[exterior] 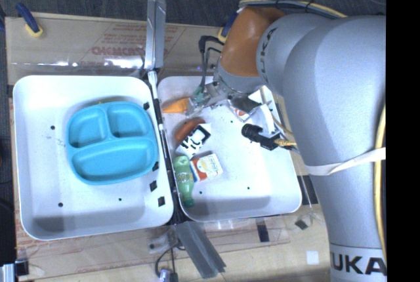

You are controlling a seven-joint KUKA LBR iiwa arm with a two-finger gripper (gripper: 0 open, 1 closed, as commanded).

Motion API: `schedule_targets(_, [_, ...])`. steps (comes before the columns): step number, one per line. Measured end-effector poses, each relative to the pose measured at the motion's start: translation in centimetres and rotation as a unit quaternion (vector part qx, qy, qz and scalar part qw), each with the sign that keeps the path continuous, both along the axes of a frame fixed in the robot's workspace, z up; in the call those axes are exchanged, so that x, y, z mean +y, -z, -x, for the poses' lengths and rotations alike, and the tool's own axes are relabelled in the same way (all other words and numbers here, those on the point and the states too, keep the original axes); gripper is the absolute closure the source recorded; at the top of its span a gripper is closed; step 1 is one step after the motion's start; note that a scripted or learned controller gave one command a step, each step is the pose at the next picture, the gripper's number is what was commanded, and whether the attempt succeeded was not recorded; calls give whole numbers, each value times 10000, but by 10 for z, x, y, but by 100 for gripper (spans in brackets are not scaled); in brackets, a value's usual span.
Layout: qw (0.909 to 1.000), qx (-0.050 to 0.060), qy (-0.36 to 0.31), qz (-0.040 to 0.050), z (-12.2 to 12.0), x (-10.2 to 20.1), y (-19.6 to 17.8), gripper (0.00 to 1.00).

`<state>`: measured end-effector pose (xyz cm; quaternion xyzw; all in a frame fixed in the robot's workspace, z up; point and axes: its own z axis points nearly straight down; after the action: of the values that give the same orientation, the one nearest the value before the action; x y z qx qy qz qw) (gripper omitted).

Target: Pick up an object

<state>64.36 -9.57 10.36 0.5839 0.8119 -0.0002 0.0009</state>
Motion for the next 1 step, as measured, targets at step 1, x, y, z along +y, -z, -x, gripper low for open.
schedule_targets(1, [10000,0,-3,1,0,0,0,0])
